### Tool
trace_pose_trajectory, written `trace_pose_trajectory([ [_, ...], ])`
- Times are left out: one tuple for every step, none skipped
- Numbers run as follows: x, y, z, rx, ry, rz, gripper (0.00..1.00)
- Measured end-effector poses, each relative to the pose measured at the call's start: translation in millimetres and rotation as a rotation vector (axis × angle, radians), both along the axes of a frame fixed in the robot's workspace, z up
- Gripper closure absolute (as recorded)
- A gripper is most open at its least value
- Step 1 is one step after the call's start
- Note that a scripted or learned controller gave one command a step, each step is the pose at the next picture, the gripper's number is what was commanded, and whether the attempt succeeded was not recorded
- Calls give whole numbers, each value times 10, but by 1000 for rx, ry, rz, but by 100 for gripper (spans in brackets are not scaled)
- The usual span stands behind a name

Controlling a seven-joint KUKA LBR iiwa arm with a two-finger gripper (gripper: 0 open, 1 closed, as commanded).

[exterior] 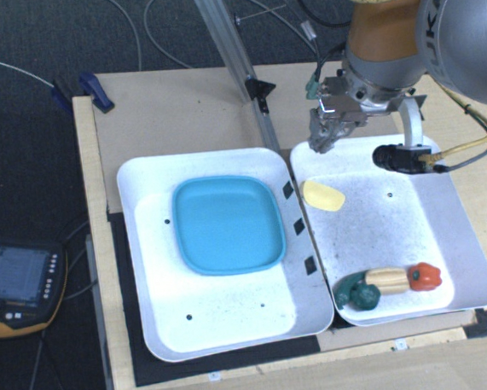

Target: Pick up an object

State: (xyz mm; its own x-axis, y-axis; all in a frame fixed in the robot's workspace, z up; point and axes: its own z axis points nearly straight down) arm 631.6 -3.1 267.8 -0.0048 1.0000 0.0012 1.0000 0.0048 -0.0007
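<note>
Green, tan and red toys (pixel 387 283) lie together in the right bin (pixel 459 212). Farther back, a yellow lump (pixel 322 196). Gripper (pixel 325 139) above, fingers unclear.

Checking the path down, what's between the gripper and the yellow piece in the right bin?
Nothing: in the camera view, the gripper hangs at the right bin's far rim, and bare white floor separates it from the yellow piece.
</note>
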Motion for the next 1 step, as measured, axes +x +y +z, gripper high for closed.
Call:
trace_pose_trajectory([
  [0,570,-193,0,0,0,100],
])
